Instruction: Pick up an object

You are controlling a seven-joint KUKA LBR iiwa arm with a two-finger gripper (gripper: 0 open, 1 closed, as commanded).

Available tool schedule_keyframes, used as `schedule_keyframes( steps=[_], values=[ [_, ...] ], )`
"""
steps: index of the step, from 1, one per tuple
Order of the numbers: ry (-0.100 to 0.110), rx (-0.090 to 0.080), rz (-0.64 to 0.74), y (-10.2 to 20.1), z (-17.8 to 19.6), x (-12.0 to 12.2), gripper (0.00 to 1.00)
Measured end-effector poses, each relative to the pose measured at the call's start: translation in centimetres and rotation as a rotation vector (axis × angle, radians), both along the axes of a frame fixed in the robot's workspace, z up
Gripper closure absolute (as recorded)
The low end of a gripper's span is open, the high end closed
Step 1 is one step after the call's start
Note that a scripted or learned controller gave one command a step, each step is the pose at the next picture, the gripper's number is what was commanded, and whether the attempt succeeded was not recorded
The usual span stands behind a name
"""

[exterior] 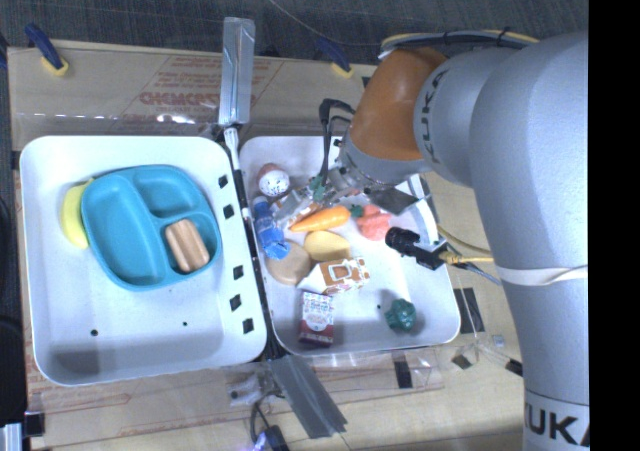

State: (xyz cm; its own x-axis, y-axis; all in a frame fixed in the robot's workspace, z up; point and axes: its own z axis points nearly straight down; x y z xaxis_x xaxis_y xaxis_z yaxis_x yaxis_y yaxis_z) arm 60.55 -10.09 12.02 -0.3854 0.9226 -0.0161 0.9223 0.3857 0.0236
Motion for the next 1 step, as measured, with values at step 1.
schedule_keyframes(
  steps=[1],
  values=[
    [-0.001, 0.011, -0.393, -0.74, -1.59, -4.09, 0.0]
  ],
)
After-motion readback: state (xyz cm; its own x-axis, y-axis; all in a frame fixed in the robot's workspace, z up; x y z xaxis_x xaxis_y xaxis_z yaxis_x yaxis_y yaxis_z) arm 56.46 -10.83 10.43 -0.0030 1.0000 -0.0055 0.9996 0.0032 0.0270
